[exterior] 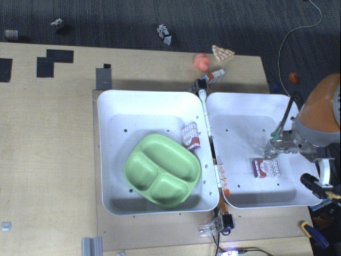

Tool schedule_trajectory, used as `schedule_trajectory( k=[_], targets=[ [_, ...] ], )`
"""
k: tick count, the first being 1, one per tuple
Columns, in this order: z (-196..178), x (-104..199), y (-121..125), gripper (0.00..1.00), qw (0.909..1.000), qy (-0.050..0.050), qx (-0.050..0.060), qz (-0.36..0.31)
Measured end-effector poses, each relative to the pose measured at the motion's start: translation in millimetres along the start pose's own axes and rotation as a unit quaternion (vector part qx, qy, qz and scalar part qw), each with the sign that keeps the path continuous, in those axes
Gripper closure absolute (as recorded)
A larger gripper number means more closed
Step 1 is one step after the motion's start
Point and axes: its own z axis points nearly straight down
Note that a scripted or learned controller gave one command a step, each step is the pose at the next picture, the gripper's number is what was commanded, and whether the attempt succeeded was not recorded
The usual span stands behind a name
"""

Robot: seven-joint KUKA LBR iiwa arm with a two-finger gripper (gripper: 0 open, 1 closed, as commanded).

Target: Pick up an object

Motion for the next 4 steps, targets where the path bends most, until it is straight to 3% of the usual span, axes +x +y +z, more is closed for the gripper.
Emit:
schedule_trajectory(
  k=[1,2,3,4],
  targets=[
    [0,0,0,0.0,1.0,0.0,0.0,0.0],
    [14,-25,83,0.0,1.0,0.003,0.003,-0.002],
    [-14,-28,9,0.0,1.0,0.001,0.005,0.0],
    [11,-1,-34,0.0,1.0,0.0,0.002,0.001]
  ],
)
